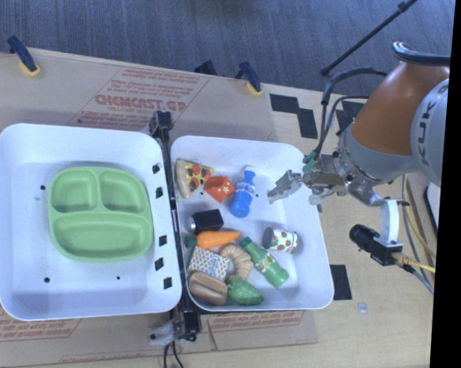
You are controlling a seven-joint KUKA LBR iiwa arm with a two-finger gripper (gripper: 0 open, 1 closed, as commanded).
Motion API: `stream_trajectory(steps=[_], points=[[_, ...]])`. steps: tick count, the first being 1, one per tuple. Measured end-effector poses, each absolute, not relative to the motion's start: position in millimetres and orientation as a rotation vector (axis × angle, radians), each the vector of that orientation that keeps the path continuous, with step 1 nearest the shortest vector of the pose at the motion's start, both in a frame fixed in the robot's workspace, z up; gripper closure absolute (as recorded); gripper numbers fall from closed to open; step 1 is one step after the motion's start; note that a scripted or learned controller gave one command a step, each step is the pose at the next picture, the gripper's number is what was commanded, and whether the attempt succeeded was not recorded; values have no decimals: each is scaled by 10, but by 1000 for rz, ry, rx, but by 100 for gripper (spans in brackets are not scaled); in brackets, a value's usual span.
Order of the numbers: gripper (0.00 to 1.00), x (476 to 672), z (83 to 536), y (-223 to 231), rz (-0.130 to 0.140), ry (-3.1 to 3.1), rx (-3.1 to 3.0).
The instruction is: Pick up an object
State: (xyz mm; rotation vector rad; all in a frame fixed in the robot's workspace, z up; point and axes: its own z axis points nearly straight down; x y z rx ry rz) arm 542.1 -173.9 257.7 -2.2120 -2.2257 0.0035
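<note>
- Gripper (287,186): hangs over the upper right part of the right bin (310,265), near its right wall. One grey finger (282,188) reads clearly, pointing left toward the bottle; the other is not separable from the wrist hardware, so whether the hand is apart or together cannot be told. Nothing visible between the fingers.
- Arm (392,120): enters from the right, orange band above a grey wrist, cables looping over it.
- Nearest object: blue bottle (244,194) with white cap, just left of the finger, apart from it.
- Beside the bottle, to the left: red piece (219,188), then a pizza slice (190,175) against the bin's left wall.
- Below the gripper: small spotted cup (282,239) on its side.
- Middle of bin: black block (207,219), carrot (219,239), green bottle (265,263) lying at a slant.
- Lower left cluster, pieces touching: patterned packet (205,262), a croissant-like piece (237,258), hot dog (207,287), green vegetable (243,292).
- Left bin (11,282): holds a green divided plate (100,213).
- Bench: both bins sit on printed cardboard (142,94), held by blue clamps (24,55) at the far edge; wood surface (378,323) on the right, grey carpet (148,16) beyond.
</note>
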Motion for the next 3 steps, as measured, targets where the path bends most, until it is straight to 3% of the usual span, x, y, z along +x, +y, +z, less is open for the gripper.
stream_trajectory(steps=[1, 2, 3], points=[[0, 5475, 1071, -2103, 4, -2410, -2006], [0, 4777, 916, -2109, 1, -2511, -1882], [100, 4798, 1027, -2109, -1, -2519, -1876]])
